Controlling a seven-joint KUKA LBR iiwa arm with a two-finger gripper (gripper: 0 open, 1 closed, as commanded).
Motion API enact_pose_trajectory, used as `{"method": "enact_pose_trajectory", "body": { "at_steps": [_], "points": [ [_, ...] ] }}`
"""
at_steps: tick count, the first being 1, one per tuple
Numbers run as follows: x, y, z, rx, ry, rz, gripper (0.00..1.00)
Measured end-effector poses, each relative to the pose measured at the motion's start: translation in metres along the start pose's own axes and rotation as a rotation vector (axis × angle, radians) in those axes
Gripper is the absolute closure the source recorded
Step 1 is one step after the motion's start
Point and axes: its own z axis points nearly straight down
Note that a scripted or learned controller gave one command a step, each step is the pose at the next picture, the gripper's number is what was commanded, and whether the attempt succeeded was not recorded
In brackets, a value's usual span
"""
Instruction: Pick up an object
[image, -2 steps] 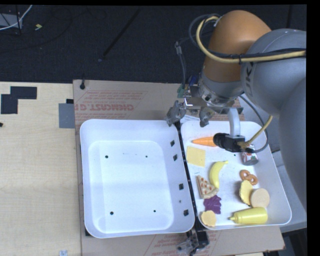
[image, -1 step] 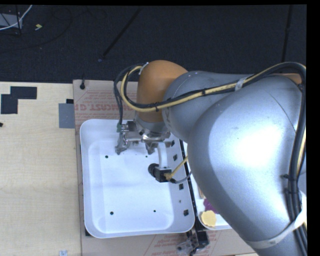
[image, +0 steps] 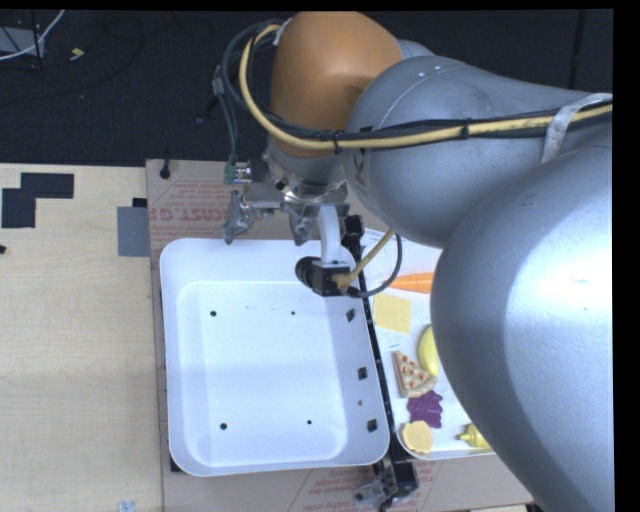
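toy food (image: 412, 372) lies in right bin (image: 455, 448); end effector (image: 268, 232) over left bin (image: 190, 400).

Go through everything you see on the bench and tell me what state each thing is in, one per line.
Gripper: hangs above the left bin's far edge, nothing between its fingers.
Left bin: flat on the bench, bare white floor showing.
Right bin: holds toy food, mostly hidden under the arm.
Yellow square: lying flat.
Pizza slice: lying flat.
Purple piece: lying beside the pizza slice.
Carrot: lying on its side, partly hidden.
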Motion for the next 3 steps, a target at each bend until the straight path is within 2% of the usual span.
{"method": "enact_pose_trajectory", "body": {
  "at_steps": [1, 2, 3],
  "points": [
    [0.056, -0.05, -0.183, -0.001, 0.003, -0.003, 0.0],
    [0.055, -0.05, -0.181, 0.019, -0.009, -0.006, 1.0],
    [0.053, -0.054, -0.198, 0.014, -0.007, 0.001, 1.0]
  ]
}}
